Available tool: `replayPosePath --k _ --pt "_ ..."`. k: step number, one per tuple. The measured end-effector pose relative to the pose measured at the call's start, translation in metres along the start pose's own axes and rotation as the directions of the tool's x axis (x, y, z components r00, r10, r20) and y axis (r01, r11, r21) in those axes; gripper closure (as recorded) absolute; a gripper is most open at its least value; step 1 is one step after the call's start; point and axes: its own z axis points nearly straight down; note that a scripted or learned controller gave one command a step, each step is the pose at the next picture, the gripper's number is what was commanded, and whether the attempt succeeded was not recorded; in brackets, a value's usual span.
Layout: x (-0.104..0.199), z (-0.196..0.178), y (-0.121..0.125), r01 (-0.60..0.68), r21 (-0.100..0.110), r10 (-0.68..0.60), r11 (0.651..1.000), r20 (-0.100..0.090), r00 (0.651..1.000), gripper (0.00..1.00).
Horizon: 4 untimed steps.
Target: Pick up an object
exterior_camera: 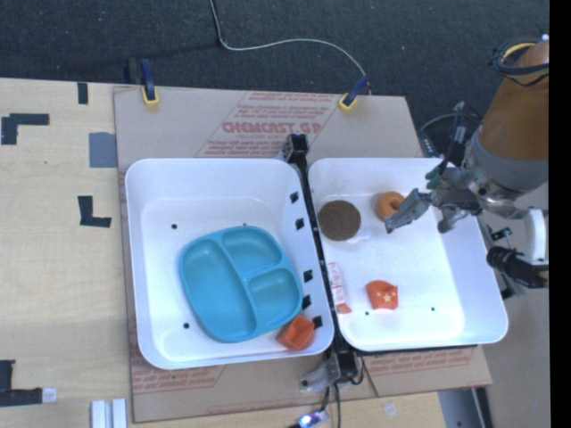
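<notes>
dark carpet lies beyond the bench, and over the right bin (464, 324) the hand (426, 210) hovers with its two fingers spread and nothing between them, the orange ring (388, 205) just beside one fingertip, so the pickup is not yet done.

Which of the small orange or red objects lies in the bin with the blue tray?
The orange-red piece at the left bin's near right corner, beside the blue tray.
</notes>
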Motion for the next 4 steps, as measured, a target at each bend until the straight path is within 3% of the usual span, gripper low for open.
replayPosePath --k 1,2,4 --pt "0.0 -0.005 0.002 0.003 -0.01 -0.003 1.0 0.002 1.0 0.0" --pt "0.0 0.048 0.012 0.002 -0.004 -0.002 1.0 0.001 1.0 0.0" --pt "-0.008 0.147 0.008 0.001 -0.003 -0.001 1.0 0.001 1.0 0.0"
